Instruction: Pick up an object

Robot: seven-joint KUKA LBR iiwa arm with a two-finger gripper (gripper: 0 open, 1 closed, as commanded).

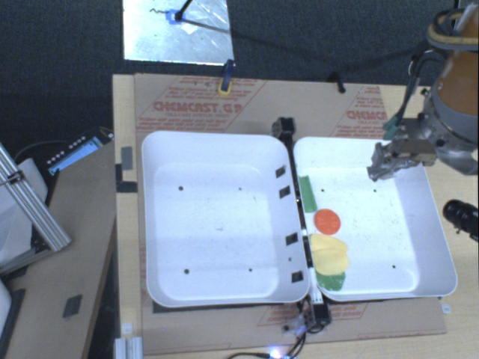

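At the near edge of the bench, a small tangle of wires and a connector [310, 321] sat just below the seam where the two bins met. Above it lay the right bin [419, 275], shallow and white, and the objects in it were gathered against its left wall. Nearest was a dark green piece [331, 280], partly covered by a pale yellow, rounded object [329, 253] that overlapped its upper edge. Just beyond the yellow one, touching or nearly touching it, sat a flat orange-red disc [327, 221]. A long, narrow green strip [307, 194] lay farther back, running along the bin's left wall, close to the disc but apart from it.

The left bin [217, 223] stood side by side with the right one, the two joined along a dark divider with black clips [291, 238].

Farther back and to the right, the gripper [376, 170] hung over the far half of the right bin, well apart from the clustered objects. Nothing showed between its fingers; whether they stood apart or together could not be told from this angle. The grey arm with its orange band [458, 88] rose behind it at the right edge.

Beyond the bins, the cardboard sheet [194, 103] with red lettering covered the bench, a yellow and blue clip [225, 81] at its far edge, and a shiny metallic plate [177, 19] lay on the dark floor behind.
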